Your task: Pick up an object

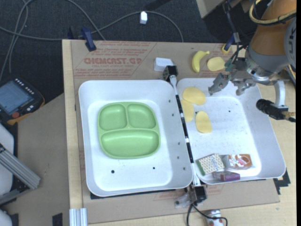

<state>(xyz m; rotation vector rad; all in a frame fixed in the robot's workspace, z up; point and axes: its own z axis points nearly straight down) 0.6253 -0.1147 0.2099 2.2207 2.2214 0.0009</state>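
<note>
My gripper (229,87) hangs over the far edge of the right bin (263,140), its two fingers spread open with nothing between them. Just left of it in that bin lie three pale yellow pieces: one (194,95) near the far left corner, one (188,111) against the left wall, and one (203,122) nearer the middle. At the bin's near edge sit a patterned packet (210,163), a small red and white packet (241,161) and a purple item (226,176).
The left bin (94,173) holds a green divided plate (128,130). A yellow banana (198,60) and a yellow piece (216,63) lie on the cardboard beyond the right bin. Cables run behind the bench, and a handheld pendant (16,100) sits at the far left.
</note>
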